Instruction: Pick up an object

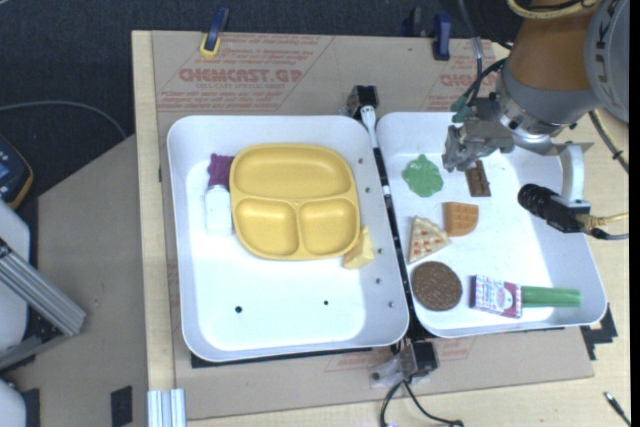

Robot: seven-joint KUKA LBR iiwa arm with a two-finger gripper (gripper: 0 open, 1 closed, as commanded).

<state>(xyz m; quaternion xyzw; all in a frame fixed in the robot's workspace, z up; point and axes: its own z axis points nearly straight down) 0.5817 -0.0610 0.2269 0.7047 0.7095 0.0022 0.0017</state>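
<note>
My gripper [461, 153] hangs over the back of the right bin [566, 250], between a green leafy piece [423, 176] on its left and a small brown bar [478, 181] just right of it. Nothing can be seen held in it. Nearer the front lie an orange waffle square [461, 217], a pizza slice [427, 239], a round brown cookie [437, 285] and a pink-and-white packet with a green handle [497, 296]. The arm's orange band [565, 10] rises at the upper right.
The left bin [290, 320] holds a yellow divided plate [295, 199], with a purple item [218, 169] and a white bottle [217, 211] at its left and a yellow wedge [359, 253] at its right. A black divider [380, 177] separates the bins.
</note>
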